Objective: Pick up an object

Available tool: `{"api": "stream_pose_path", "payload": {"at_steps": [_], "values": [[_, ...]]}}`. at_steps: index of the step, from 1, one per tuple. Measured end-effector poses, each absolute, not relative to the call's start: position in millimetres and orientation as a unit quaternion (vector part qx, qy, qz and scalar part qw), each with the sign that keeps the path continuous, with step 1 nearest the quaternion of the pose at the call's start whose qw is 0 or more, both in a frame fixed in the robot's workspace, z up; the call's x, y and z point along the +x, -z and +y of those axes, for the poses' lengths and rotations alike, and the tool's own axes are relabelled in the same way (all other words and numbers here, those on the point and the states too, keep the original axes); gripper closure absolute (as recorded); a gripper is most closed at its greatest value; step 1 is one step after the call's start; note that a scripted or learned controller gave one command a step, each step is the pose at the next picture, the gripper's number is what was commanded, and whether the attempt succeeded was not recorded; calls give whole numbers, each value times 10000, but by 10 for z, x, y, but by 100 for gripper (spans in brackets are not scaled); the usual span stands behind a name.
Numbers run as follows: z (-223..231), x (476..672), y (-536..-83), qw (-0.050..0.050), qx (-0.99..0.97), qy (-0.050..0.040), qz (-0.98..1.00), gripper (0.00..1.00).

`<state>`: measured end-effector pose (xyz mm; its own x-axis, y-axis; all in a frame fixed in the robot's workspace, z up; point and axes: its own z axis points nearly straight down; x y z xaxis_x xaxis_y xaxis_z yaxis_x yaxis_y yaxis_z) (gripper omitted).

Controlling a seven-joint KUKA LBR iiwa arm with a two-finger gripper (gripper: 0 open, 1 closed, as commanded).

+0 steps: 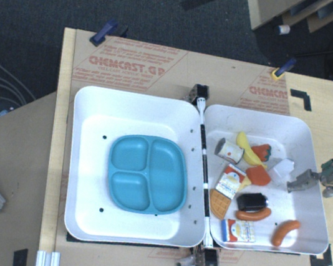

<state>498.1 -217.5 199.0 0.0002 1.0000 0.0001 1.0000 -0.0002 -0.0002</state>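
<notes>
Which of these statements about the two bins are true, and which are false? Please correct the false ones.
1. The blue divided plate lies in the left bin. True.
2. The banana lies on the blue plate. False: it lies in the right bin.
3. The gripper is over the left bin. False: it is at the right bin's right side.
4. Two sausages lie in the right bin. True.

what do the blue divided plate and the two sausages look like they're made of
Blue divided plate: likely moulded plastic, matte, with uniform colour and soft rounded dividers. Sausages: probably plastic or rubber toy food, smooth with a slight sheen; which one is unclear.
</notes>
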Motion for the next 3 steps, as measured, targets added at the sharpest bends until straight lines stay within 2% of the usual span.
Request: {"api": "stream_pose_path", "payload": {"at_steps": [1, 2, 3], "values": [[-1870, 5715, -903, -45, -7066, 39, -7076, 0], [-1872, 5732, -1021, -66, -7064, 53, -7077, 100], [-1297, 6341, -1582, -5, -7065, 9, -7078, 100]]}}
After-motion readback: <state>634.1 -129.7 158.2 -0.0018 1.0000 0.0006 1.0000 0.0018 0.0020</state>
